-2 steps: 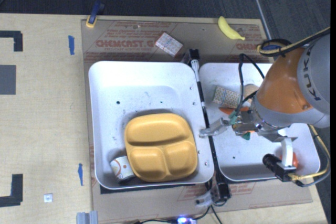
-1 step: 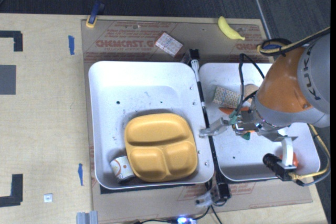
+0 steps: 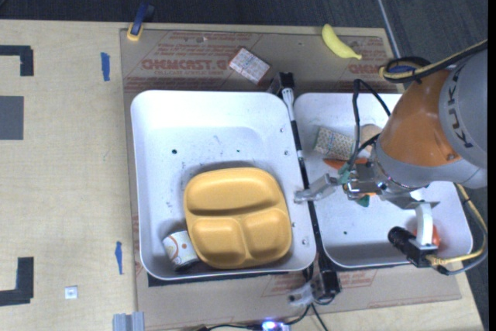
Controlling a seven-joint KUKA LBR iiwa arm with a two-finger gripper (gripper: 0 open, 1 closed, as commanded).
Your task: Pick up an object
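Observation:
My gripper [image 3: 353, 184] hangs low over the left part of the right bin [image 3: 457, 232], below the arm's orange band [image 3: 415, 132]. A small green and orange item [image 3: 362, 198] lies right at the gripper; whether it is held I cannot tell. Just behind the gripper are a speckled pale block [image 3: 334, 141], a flat orange piece [image 3: 335, 163] and a tan object [image 3: 370, 133], partly hidden by the arm. The left bin [image 3: 155, 120] holds a large yellow compartment tray [image 3: 236, 215] and a small white and orange object [image 3: 177, 246] at its front left.
On the cardboard behind the bins lie a yellow banana [image 3: 340, 43], a small patterned box [image 3: 248, 65] and a blue clamp [image 3: 139, 19]. A black ridge [image 3: 298, 151] separates the two bins. The back half of the left bin is bare.

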